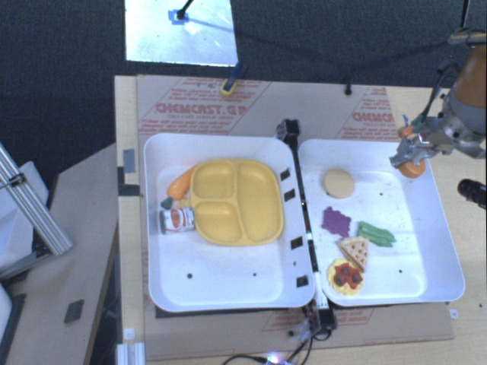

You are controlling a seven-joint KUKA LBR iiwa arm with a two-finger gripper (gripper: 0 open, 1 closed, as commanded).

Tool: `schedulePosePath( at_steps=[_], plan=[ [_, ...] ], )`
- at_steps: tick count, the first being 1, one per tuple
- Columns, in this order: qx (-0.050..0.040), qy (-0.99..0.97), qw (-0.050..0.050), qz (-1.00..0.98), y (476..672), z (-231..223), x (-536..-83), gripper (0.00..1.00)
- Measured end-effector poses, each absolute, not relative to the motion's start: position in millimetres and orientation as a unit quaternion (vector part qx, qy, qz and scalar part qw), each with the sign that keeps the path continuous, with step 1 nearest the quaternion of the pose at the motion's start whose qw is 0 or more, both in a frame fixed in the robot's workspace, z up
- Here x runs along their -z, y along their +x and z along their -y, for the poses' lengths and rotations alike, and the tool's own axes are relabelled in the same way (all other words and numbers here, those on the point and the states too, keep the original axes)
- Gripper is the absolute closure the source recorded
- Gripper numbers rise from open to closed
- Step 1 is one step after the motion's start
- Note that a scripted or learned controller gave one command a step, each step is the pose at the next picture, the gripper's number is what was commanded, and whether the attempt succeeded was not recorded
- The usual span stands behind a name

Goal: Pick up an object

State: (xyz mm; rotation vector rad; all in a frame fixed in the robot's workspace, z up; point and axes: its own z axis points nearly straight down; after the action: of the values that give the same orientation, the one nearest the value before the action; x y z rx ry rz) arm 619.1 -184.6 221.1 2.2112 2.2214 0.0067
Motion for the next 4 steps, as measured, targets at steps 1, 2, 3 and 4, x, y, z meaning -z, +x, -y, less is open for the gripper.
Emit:
schedulePosePath(
  at_steps=[1,2,3,4],
  plan=[
    [-0.0008,0.704,-0.001,-0.710,599.8,131,-213,1.00],
    [-0.0006,0.704,-0.001,-0.710,571.2,85,-212,1.00],
    [-0.0009,0.704,-0.001,-0.710,563.7,45,-217,1.00],
    [-0.0002,0.705,0.000,-0.709,560.8,43,-214,1.00]
  ],
)
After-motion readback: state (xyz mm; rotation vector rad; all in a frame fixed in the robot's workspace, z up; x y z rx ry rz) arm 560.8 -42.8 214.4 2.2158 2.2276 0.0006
